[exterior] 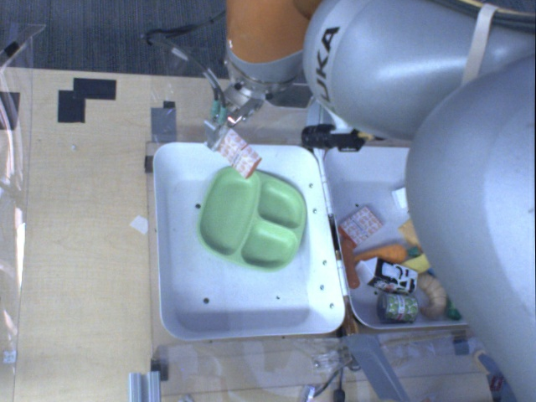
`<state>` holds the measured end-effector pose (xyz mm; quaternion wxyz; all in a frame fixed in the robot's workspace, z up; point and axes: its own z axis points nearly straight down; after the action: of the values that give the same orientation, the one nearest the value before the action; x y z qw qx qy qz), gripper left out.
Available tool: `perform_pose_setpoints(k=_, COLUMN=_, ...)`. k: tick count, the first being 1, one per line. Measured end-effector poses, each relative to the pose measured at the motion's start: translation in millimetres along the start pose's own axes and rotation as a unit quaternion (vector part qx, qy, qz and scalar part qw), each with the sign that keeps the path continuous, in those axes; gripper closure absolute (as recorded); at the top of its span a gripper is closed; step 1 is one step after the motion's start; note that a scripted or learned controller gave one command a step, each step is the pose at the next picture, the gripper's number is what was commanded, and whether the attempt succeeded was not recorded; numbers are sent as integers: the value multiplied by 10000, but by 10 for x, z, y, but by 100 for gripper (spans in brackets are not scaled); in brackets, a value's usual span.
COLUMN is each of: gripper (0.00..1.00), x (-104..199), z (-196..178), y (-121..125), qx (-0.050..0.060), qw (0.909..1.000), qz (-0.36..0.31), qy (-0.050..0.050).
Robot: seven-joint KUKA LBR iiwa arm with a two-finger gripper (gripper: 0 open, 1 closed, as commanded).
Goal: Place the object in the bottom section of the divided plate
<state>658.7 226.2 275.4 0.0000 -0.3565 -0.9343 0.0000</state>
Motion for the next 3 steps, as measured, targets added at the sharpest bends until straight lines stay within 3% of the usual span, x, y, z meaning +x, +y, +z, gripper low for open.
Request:
perform_pose_setpoints(k=1, gripper=100, x=-14, z=972, y=67, qx=5, qw=9986, qz=531, qy=6)
perform_pose_setpoints(k=2, gripper=100, x=-156, z=-823, y=-221, qx=-42, qw=9965, qz=833, qy=-23)
perform_pose_setpoints(k=3, gripper=100, x=-113, z=40, y=-10, qx=-24, qw=9998, qz=185, qy=-12)
